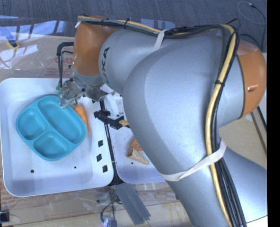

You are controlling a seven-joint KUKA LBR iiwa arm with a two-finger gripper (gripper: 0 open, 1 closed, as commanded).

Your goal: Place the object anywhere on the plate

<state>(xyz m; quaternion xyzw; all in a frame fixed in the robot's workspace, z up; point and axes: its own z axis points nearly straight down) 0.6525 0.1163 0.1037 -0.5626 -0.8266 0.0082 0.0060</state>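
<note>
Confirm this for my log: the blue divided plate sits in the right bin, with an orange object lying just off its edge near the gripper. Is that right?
Not quite. The camera view shows the blue divided plate in the left bin, not the right one. The rest holds: the orange object lies just off the plate's right edge, near the gripper.

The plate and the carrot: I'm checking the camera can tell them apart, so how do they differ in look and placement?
The plate is light blue; the carrot is orange. The plate is broad, rounded and split into three compartments; the carrot is a slim, tapered piece. The plate lies well inside the left bin, while the carrot lies along the plate's right edge, just below the gripper; whether it rests on the rim I cannot tell. Both are in the left bin.
</note>
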